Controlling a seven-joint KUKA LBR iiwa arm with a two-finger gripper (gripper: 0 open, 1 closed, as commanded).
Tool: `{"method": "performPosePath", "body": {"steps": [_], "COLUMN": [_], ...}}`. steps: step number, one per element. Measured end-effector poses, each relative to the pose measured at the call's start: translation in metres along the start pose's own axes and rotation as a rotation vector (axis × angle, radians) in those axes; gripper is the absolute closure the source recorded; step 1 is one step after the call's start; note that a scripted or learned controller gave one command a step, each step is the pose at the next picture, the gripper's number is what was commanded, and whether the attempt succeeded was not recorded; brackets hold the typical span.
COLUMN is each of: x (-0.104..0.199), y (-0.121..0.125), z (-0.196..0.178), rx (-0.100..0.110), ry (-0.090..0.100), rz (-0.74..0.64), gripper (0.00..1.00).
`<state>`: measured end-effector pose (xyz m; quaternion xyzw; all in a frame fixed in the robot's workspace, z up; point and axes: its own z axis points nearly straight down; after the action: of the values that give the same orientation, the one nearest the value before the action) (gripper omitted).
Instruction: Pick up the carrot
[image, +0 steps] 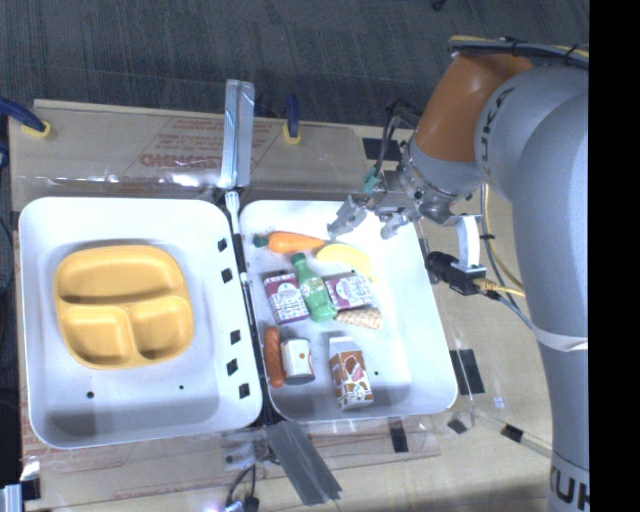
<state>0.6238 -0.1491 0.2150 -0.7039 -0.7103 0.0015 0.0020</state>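
The carrot (294, 241) is orange with a green tip and lies flat near the far left corner of the right bin (420, 310). My gripper (368, 219) hovers above the bin's far edge, just right of the carrot and over the yellow banana (345, 259). Its two fingers are spread apart with nothing between them. One finger (347, 216) points toward the carrot's right end, the other finger (393, 224) is further right.
The right bin also holds a green bottle (314, 289), two small maroon packets (285, 297), a waffle-like snack (361, 319), a hot dog (273, 357), a small can (297, 359) and a juice carton (350, 374). In the left bin (40, 300) sits a yellow divided tray (124, 303).
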Motion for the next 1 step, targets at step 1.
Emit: {"method": "performPosePath", "body": {"steps": [1], "x": [0.0586], "y": [-0.0557], "z": [0.1199], "rx": [-0.007], "ry": [0.000], "rz": [-0.093], "gripper": [0.00]}}
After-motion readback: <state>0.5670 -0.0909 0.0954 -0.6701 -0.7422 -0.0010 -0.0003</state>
